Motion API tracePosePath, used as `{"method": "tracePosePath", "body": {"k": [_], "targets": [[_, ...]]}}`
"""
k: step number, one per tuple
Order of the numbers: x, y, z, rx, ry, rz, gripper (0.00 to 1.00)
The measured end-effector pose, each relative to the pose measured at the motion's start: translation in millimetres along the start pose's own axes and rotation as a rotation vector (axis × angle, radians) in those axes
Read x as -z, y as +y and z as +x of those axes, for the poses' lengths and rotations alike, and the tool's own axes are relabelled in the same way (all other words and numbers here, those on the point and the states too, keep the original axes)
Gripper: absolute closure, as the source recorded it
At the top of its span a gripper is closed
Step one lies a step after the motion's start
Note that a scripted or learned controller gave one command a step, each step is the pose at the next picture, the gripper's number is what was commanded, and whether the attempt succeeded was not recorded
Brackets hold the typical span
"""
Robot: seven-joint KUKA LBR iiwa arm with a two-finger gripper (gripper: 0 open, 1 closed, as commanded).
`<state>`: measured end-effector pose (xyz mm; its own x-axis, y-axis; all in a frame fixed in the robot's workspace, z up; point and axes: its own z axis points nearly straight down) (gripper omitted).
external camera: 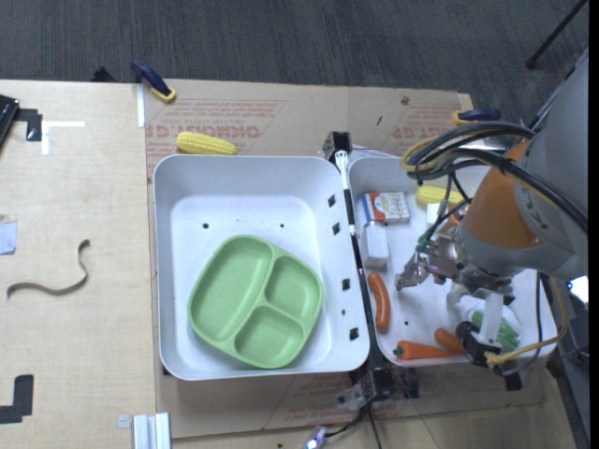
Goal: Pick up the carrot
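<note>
Hovering over the right bin [412, 171], my pincer [416, 271] sits toward 9 o'clock of the wrist | whether it's open or holding anything, I can't tell | carrot [423, 350] lies at 6 o'clock by the front wall, beside the sausage [380, 300] | risk: wall blocks a finger, or I grab sausage instead.

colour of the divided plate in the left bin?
Light green. The divided plate shows clearly in the camera view, lying in the left bin.
</note>
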<state>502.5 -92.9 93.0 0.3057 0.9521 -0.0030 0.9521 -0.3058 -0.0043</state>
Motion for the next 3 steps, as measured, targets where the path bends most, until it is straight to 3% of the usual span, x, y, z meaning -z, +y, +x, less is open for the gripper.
{"method": "tracePosePath", "body": {"k": [1, 2, 3], "targets": [[81, 10, -60, 0.429, -0.001, -0.004, 0.0], [0, 44, 9, 0.509, 0.0, -0.004, 0.0], [8, 44, 9, 0.511, -0.003, -0.003, 1.0]]}}
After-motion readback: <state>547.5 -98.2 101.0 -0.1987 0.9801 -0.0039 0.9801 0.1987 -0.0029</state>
